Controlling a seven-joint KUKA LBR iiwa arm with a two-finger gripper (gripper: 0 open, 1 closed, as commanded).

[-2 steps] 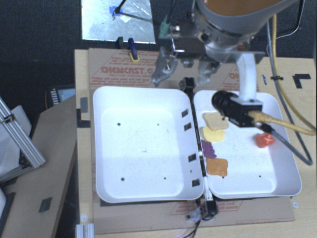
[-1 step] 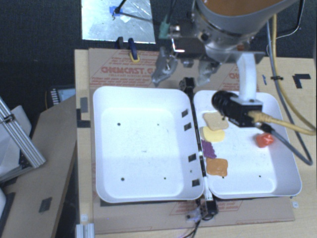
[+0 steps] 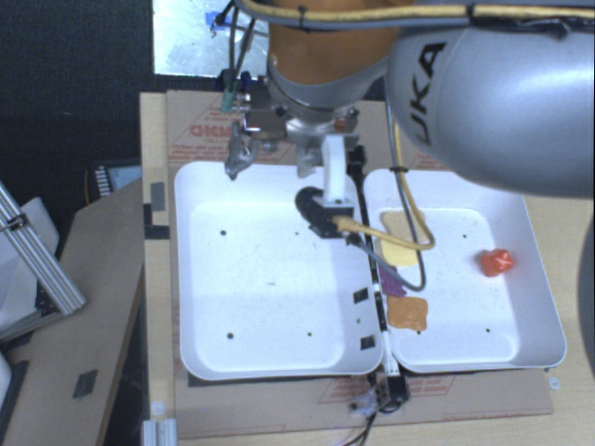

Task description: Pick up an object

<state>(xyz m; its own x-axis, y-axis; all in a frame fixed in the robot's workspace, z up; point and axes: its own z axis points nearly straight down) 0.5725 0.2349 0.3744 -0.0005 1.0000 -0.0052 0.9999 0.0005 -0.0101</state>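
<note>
My gripper [image 3: 271,162] hangs over the far edge of the left bin [image 3: 270,286], its two fingers [image 3: 237,161] spread apart and open with nothing between them. The right bin [image 3: 521,314] holds a small red object [image 3: 495,262] near its right side. An orange-brown object [image 3: 407,313] lies by that bin's near-left corner. A flat yellow piece [image 3: 405,240] and a small purple piece [image 3: 396,282] sit close to the divider, partly crossed by a yellow cable. All objects lie to the right of the gripper.
The grey arm and its orange band [image 3: 335,17] cover the top of the view and the far part of the right bin. A black fitting [image 3: 319,212] and a yellow cable [image 3: 420,249] hang below the wrist over the divider. Cardboard [image 3: 186,128] lies under the bins.
</note>
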